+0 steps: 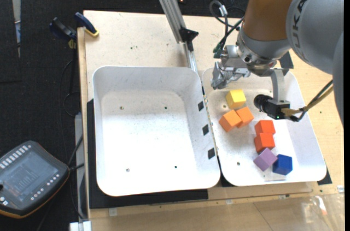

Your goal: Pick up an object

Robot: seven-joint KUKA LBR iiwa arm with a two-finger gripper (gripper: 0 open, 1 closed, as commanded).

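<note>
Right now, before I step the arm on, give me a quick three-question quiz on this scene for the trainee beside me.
1. True or false: the blocks all lie in the right bin.
2. Which block lies nearest the gripper? A) blue block B) yellow block C) purple block
3. Fill in: the blue block touches the ______ block.

Key:
1. True; the yellow, two light orange blocks, two darker orange blocks, purple and blue ones all sit there, beside the left bin.
2. B; the gripper hangs just up and left of it, near the bin's far end.
3. Purple.
</note>
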